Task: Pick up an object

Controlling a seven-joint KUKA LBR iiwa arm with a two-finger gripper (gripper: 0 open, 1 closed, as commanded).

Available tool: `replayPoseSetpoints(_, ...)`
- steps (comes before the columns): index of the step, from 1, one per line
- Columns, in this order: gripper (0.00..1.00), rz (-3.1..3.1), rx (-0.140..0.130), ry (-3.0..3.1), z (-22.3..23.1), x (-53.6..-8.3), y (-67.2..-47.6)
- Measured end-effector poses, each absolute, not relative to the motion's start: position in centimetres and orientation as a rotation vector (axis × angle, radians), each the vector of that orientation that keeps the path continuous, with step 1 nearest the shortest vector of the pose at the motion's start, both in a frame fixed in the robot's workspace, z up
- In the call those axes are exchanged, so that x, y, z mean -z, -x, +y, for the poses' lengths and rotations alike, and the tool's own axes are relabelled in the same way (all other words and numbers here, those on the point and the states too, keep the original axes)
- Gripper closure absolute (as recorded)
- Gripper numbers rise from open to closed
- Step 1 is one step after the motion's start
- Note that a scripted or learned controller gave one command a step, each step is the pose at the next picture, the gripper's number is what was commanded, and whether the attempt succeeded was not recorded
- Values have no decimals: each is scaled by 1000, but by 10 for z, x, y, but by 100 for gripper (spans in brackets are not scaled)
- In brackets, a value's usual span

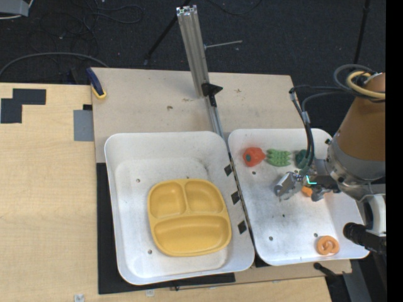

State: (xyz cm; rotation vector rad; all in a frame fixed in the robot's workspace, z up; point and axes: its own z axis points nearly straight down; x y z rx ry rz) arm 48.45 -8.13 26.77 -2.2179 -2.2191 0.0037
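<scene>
Orange ring (327, 245) front-right bin corner; pincer (286, 185) mid-bin, nr green toy (278, 157).

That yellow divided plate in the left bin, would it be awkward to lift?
Probably. The yellow divided plastic plate lies flat on the left white bin, so two fingers likely catch only its thin rim. It looks rigid and light, and would probably slide rather than roll if pushed.

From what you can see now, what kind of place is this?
Probably a robotics lab: a bench with two white bins, an aluminium post, loose cables on dark floor, and toy items like the yellow tray.
</scene>
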Motion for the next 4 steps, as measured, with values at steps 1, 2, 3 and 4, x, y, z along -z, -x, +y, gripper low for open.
replayPoseSetpoints(1,0,-2220,-3,2218,-81,-268,-485)
replayPoseSetpoints(2,0,-2216,-8,2216,-76,-223,-486)
replayPoseSetpoints(3,0,-2214,-9,2216,-82,-161,-486)
replayPoseSetpoints(4,0,-2214,-8,2217,-90,-113,-485)
